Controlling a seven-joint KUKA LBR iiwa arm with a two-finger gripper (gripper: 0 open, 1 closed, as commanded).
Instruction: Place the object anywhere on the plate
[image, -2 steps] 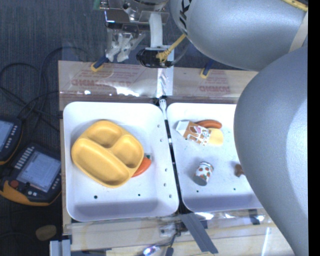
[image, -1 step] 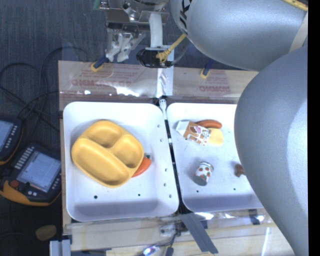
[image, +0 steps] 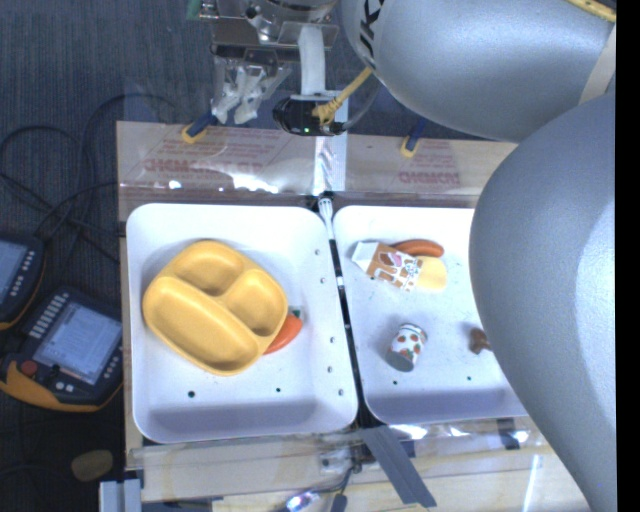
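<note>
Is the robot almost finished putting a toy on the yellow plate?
Not yet. The yellow three-part plastic plate in the left white bin has nothing on top of it; an orange carrot-like toy only peeks out from under its edge. The gripper is up above the bins. The small spotted cup and the food-box toy wait in the right white bin.

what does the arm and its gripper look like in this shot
The arm is a bulky, rounded shell in smooth light grey with dark lettering near the top. The gripper is a boxy metal assembly with pale parts, beside a black module with a green light and a yellow cable.
</note>
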